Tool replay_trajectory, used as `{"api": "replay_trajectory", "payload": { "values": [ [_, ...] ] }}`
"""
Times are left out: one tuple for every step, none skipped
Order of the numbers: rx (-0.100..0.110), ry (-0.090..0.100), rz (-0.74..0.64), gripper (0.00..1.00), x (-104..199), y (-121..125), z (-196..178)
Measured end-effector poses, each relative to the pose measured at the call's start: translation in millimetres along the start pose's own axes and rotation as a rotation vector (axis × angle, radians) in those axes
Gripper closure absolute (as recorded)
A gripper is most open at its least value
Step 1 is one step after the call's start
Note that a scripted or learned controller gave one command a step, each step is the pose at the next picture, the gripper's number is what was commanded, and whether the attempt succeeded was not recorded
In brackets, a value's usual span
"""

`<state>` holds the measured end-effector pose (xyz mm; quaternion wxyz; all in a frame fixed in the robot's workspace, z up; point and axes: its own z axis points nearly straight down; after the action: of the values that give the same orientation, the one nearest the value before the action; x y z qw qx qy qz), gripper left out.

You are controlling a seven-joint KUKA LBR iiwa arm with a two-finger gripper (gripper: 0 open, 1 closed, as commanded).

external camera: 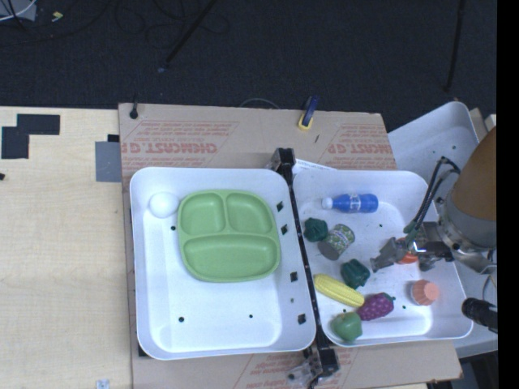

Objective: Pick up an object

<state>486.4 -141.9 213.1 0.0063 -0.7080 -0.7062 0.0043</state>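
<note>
Glossy white plastic bins (146,298), matt green plastic tray (229,236), cardboard sheet (203,140) underneath

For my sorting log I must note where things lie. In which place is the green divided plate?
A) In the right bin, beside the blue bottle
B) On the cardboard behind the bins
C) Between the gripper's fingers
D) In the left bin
D: the green divided plate lies flat inside the left bin, with a white ball near its upper left corner, while the blue bottle lies in the right bin.
</note>
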Motion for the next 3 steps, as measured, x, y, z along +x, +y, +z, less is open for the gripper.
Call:
{"api": "replay_trajectory", "payload": {
  "values": [
    [-0.014,-0.003,-0.002,0.0,-0.4,2.6,-6.4],
    [-0.007,0.0,-0.004,0.0,4.7,5.1,57.3],
    [-0.017,-0.002,0.001,0.0,11.7,12.9,104.5]
  ]
}}
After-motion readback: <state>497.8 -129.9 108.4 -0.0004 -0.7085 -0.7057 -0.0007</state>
